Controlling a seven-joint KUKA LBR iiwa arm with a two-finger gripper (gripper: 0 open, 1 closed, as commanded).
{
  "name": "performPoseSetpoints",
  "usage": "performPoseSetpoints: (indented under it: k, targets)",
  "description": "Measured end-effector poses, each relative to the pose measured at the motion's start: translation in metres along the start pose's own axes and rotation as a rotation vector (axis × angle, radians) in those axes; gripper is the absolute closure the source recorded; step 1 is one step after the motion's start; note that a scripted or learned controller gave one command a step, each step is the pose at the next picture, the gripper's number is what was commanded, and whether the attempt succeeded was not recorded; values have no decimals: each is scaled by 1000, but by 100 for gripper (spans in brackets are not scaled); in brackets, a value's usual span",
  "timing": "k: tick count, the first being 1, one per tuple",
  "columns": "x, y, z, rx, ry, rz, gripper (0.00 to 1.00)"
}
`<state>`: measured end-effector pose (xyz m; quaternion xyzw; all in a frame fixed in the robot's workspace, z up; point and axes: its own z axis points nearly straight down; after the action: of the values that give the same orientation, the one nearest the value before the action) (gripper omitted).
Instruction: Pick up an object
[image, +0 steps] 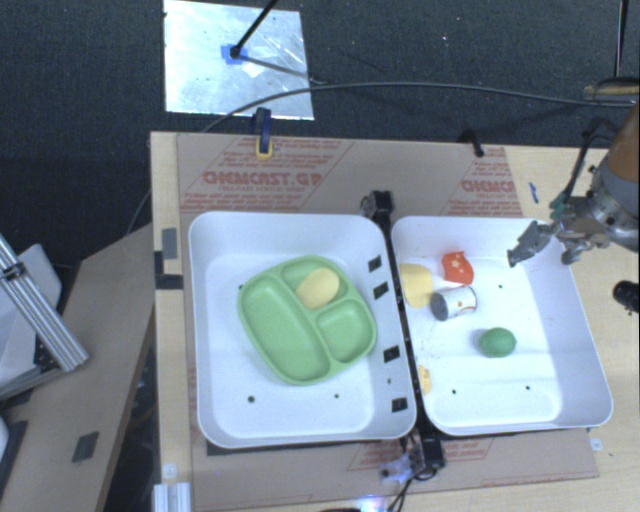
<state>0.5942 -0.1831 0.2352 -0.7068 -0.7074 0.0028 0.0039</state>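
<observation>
In the right bin (580, 340) lie a red piece (458, 267), a pale yellow piece (415, 284), a small white and grey cylinder (453, 302) on its side and a green ball (496, 342). My gripper (543, 254) hangs over the bin's far right corner, to the right of the red piece and apart from it. Its fingers are spread open and hold nothing. A tiny yellow bit (425, 379) sits by the bin's left wall.
The left bin (220, 300) holds a green divided plate (290, 340) with a yellow lump (318, 287) in its upper compartment. Black clips run along the wall shared by the bins (392, 320). A cable crosses the bench behind the bins.
</observation>
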Motion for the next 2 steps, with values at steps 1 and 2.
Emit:
performPoseSetpoints:
  k: [1,2]
  targets:
    - [0,2,-7,-11,-2,-3,0]
    - [-10,3,47,-8,-2,0,0]
